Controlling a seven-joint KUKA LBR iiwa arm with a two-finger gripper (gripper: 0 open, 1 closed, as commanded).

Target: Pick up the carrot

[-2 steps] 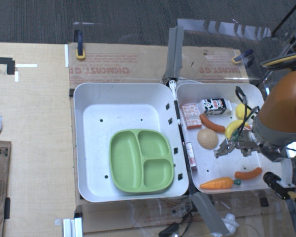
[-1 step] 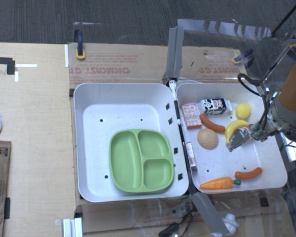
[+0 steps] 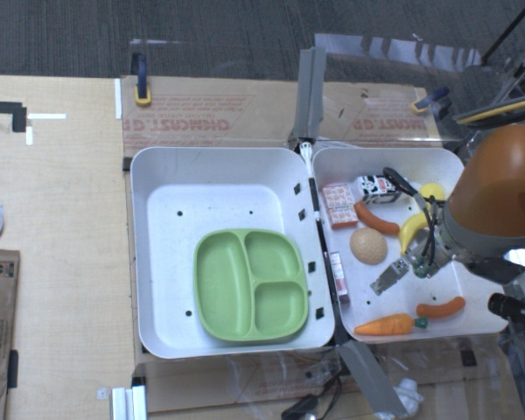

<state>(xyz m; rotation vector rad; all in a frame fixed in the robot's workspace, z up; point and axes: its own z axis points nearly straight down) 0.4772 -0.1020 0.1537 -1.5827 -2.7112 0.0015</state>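
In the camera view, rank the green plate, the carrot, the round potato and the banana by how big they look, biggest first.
1. green plate
2. carrot
3 and 4. round potato and banana: too close to call, since the arm partly hides the banana.

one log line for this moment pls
task: pick up carrot | carrot: right bin, front edge, not held | gripper: over bin floor, behind carrot | plate: left bin
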